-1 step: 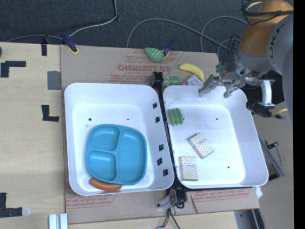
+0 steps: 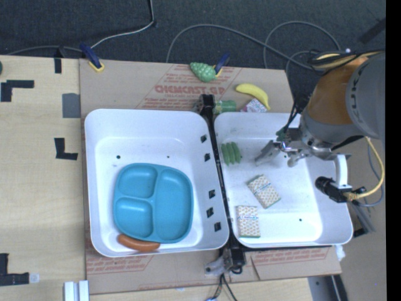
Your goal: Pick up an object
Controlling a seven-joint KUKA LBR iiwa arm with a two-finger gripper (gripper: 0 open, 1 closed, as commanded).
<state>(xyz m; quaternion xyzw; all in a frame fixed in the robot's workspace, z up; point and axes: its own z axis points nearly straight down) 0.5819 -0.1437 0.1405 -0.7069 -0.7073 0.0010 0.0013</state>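
Arm reaching in from 3 o'clock, gripper (image 2: pixel 280 153) hovering over upper part of right bin (image 2: pixel 326 231). Fingers spread, nothing between them, so no pick made yet. Candidates lying in right bin: green ridged piece (image 2: pixel 231 153) at 9 o'clock of gripper, near; patterned packet (image 2: pixel 264 190) at 7 o'clock, just below; second packet (image 2: pixel 248 221) further toward 7. Blue divided plate (image 2: pixel 153 202) and orange sausage (image 2: pixel 138 243) sitting in left bin (image 2: pixel 100 168). Task barely starting: descent, closing, lifting all remaining.
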